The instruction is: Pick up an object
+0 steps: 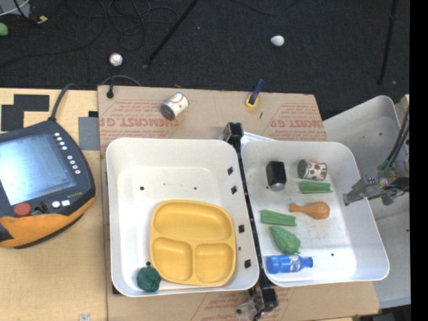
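The right bin (364, 259) holds a black cylinder (275, 174), a small red-and-white can (312, 170), a flat green stick (314, 187), an orange drumstick-shaped toy (311, 210), a green strip (277, 217), a bumpy green toy (285, 239) and a blue bottle (289, 264) lying on its side. My gripper (359, 193) hangs at the right rim of this bin, to the right of the drumstick and apart from every object. Nothing shows held in it.
In the left bin (124, 179) lie a yellow divided plate (192, 241) and a dark green ball (148, 278). A small can (174, 105) lies on the cardboard behind the bins. A teach pendant (40, 179) rests at the far left.
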`<move>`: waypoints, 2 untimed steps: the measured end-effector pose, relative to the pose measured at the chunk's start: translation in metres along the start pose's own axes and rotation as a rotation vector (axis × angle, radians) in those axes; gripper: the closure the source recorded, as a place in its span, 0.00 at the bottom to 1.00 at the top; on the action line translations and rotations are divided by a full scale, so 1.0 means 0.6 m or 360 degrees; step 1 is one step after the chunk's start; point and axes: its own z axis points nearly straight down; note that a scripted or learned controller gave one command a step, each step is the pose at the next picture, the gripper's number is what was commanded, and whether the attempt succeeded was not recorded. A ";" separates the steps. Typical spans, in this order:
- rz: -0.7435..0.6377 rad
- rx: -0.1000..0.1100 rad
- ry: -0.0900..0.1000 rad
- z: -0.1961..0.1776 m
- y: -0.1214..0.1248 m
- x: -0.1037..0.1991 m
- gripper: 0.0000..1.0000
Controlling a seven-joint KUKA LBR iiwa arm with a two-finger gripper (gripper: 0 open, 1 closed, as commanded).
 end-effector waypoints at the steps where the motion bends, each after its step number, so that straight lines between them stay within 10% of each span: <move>1: 0.0001 0.0001 0.0001 -0.016 -0.001 -0.002 1.00; 2: -0.0013 -0.0015 -0.0002 -0.105 0.134 0.123 1.00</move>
